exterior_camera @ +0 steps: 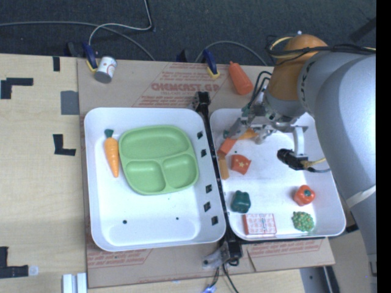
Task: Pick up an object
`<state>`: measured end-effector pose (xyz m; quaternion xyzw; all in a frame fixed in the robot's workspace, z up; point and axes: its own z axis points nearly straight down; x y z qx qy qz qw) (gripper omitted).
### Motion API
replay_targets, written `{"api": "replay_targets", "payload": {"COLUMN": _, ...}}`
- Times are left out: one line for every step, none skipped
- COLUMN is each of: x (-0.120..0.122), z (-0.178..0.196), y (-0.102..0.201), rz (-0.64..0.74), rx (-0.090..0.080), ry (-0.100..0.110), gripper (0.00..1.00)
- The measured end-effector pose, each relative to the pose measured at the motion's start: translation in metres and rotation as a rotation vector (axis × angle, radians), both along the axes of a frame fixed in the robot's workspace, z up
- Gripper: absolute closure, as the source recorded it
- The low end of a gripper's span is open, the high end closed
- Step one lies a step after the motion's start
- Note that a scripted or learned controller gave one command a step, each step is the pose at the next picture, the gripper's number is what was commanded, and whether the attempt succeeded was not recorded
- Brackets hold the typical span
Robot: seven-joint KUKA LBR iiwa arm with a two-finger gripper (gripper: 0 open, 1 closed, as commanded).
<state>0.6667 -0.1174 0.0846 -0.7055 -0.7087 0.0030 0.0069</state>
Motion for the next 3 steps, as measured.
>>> {"api": "replay_targets", "payload": {"x": -0.001, "z": 0.0, "y": 0.014, "rz": -0.005, "rx": -0.014, "ry": 0.0, "gripper": 0.0}}
{"api": "replay_targets", "payload": {"x": 0.0, "z": 0.0, "y": 0.0, "rz": -0.002, "rx": -0.001, "ry": -0.001, "gripper": 0.0}}
{"api": "replay_targets", "payload": {"x": -0.001, "z": 0.0, "y": 0.01, "rz": -0.004, "rx": -0.01, "ry": -0.003, "gripper": 0.0}}
